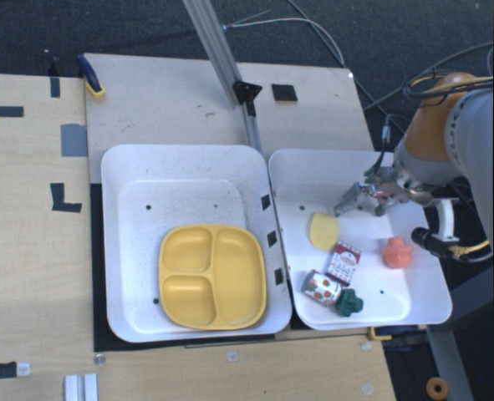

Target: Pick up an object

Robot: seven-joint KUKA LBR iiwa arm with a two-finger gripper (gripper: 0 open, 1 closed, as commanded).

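The arm entered from the right edge of the bench and its gripper (353, 200) hung low over the right bin (290, 224), near that bin's far half. Two grey fingers (347, 202) were seen pointing toward the bin's left wall. Whether they were spread or pressed together could not be told at this resolution. Nothing was seen between them, so no object was judged held.

The candidate objects lay loose on the right bin's floor. A pale yellow piece (323, 230) sat just beside the fingertips, toward the near edge. A small red-and-white packet (343, 263) lay nearer still, with a red-patterned can (320, 287) and a dark green item (349, 303) close together by the near edge. An orange-red lump (397, 253) sat apart, toward the right wall.

The left bin (121, 224) carried a yellow divided plate (212, 276) in its near half.

Judgement: the gripper's position suggested an approach on the yellow piece; the pick was not yet made.
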